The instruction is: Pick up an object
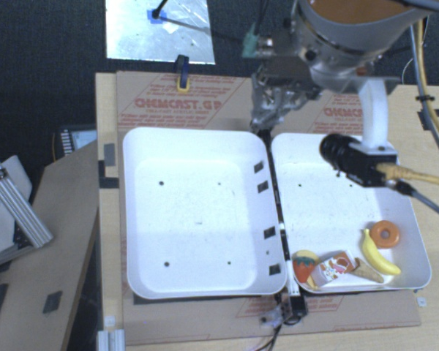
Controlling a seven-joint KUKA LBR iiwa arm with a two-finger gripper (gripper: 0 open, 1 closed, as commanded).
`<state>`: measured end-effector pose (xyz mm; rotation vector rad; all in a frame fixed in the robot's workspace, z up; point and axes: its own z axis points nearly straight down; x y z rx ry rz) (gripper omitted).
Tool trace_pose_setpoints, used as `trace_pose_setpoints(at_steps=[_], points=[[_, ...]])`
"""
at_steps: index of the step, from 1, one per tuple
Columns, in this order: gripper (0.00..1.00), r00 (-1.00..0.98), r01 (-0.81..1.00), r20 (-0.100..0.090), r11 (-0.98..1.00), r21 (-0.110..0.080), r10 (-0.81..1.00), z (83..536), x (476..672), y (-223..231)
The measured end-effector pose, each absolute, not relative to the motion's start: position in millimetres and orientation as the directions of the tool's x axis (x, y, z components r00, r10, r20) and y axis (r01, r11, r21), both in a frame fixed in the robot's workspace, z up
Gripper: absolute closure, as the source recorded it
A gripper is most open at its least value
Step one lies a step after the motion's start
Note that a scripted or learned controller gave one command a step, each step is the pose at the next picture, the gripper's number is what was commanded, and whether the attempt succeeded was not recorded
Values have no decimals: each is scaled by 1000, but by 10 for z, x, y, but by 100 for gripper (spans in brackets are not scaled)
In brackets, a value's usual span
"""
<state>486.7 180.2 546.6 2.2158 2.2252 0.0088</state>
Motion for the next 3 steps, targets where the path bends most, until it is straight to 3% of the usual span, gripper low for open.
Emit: trace_pose_setpoints(at_steps=[1, 2, 3], points=[[100, -8, 1000, 1, 8, 0, 1000, 5340, 4859, 2232], [100, 5, 1000, 0, -5, 5, 1000, 5349, 5674, 1712], [100, 1, 1000, -1, -1, 2, 1000, 5349, 5655, 1569]])
